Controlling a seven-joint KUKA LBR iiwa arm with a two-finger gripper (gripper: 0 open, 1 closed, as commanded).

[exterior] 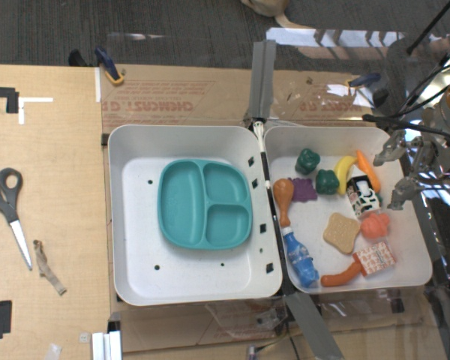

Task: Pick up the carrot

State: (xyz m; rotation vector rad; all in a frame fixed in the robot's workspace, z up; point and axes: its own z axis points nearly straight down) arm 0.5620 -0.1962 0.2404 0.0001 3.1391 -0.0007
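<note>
The carrot (368, 171) is a slim orange stick lying at a slant in the right bin (416, 268), near its back right. A yellow banana (346, 172) lies just left of it, and a black-and-white carton (363, 198) sits just in front of it. My gripper (394, 172) hangs over the bin's right side, a little to the right of the carrot. It looks open, with one finger (388, 151) toward the back and the other finger (400, 193) toward the front. Nothing sits between them.
The right bin also holds two green pieces (308, 160), a purple piece (304, 190), a drumstick (283, 196), a bread slice (341, 232), a peach-coloured ball (375, 225), a blue bottle (301, 259), a red-patterned pack (376, 257) and an orange sausage (340, 276). A teal divided plate (206, 203) lies in the left bin (127, 261).
</note>
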